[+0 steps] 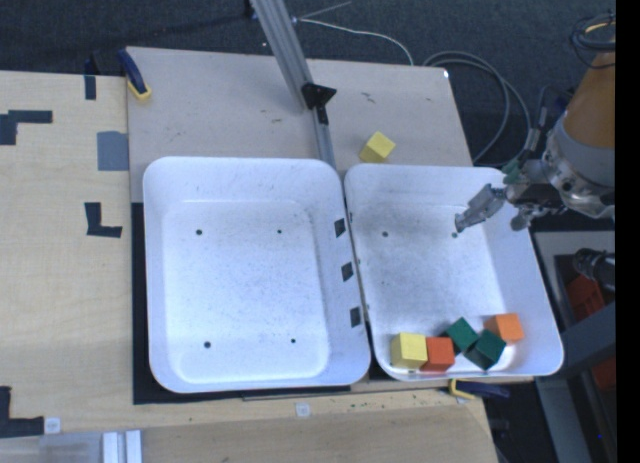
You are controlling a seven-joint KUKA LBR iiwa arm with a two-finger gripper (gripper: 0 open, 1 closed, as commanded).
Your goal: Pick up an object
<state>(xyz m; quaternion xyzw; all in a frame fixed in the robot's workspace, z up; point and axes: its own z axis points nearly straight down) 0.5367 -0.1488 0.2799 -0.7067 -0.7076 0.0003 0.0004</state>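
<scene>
the gripper (497, 208) hangs over the upper right part of the right bin (420, 251), at about 2 o'clock from that bin's middle; its fingers stand apart with nothing between them. the arm (590, 141) reaches in from 3 o'clock, orange band above the grey wrist.

the blocks lie huddled along the bin's near rim, at 5 o'clock, well apart from the gripper: a yellow block (408, 349), a red block (438, 353) touching it, two green blocks (475, 340) just beside that (one partly behind the other), and an orange block (508, 327) at the right end. bare speckled floor lies between the gripper and the cluster.

a second yellow cube (378, 147) sits out on the bench, at 12 o'clock just beyond the bin's far rim. a grey rail (283, 36) slants down from the top to the seam between the bins. the left bin (245, 271) lies touching the right one. cables (480, 81) loop at 1 o'clock.
</scene>
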